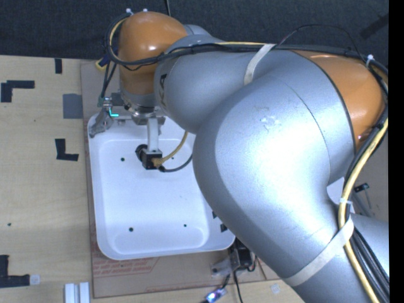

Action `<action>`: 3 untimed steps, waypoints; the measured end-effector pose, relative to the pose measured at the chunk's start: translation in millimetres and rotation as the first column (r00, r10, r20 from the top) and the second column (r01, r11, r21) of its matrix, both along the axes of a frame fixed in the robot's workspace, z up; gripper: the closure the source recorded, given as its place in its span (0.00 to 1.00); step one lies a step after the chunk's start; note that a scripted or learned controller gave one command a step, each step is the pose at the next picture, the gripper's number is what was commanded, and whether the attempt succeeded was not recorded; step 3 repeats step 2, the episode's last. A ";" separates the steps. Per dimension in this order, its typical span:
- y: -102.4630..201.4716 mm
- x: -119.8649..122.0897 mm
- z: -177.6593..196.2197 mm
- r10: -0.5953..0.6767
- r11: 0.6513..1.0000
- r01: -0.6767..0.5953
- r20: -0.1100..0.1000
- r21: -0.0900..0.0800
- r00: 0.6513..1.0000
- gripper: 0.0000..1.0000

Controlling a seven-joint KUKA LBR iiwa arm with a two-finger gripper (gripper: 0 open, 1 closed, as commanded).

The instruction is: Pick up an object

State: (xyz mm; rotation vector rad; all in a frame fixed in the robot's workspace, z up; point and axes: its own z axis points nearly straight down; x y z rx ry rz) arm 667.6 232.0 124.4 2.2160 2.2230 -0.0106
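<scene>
1. Camera view: the hand point(100, 124) sits over the far left corner of the bin point(148, 201).
2. Its opening, wide or narrow, cannot be told.
3. The arm point(271, 156) hides the right side; where an object lies cannot be told.

We observe a white bin point(151, 207), a grey arm point(278, 156) with an orange band point(148, 36), and a tan bench point(38, 188) bearing black marks point(63, 151).

1. Dark specks point(130, 229) - tiny round dots on the floor of the white bin point(107, 242): one near the bin's left wall, two near its front wall.
2. Too small to tell what they are - flat, apart from each other.
</scene>
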 end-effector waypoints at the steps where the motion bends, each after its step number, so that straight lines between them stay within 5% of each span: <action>1: -88.6 0.3 -23.1 -0.009 1.000 0.010 -0.002 0.001 1.000 0.00; 2: -28.9 -0.9 -41.6 0.002 1.000 -0.002 -0.001 0.006 1.000 0.00; 3: -28.9 -0.9 -41.6 0.002 1.000 -0.002 -0.001 0.006 1.000 0.00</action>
